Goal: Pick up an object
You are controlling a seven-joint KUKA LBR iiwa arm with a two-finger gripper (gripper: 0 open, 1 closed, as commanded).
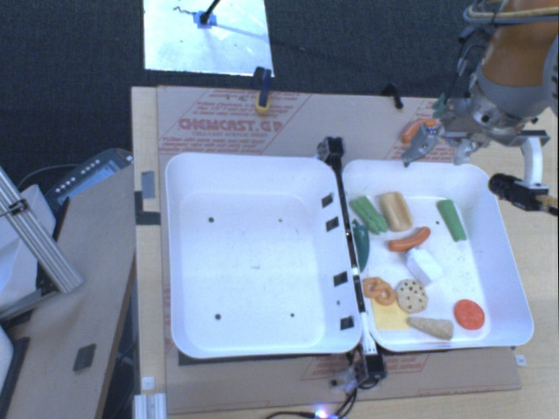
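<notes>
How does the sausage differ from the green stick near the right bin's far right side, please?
The sausage is orange-red with rounded ends; the green stick is green and flat-sided. The sausage lies nearly crosswise, near the bin's middle, while the stick runs lengthwise nearer the right wall. Both are elongated and lie flat in the right bin.

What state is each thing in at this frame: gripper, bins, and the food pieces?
Gripper: raised over the right bin's far rim, shut on an orange piece.
Left bin: holds no items.
Right bin: holds the toy food.
Bread roll: lying flat.
Sausage: lying flat.
Cookie: lying flat.
Red disc: lying flat.
</notes>
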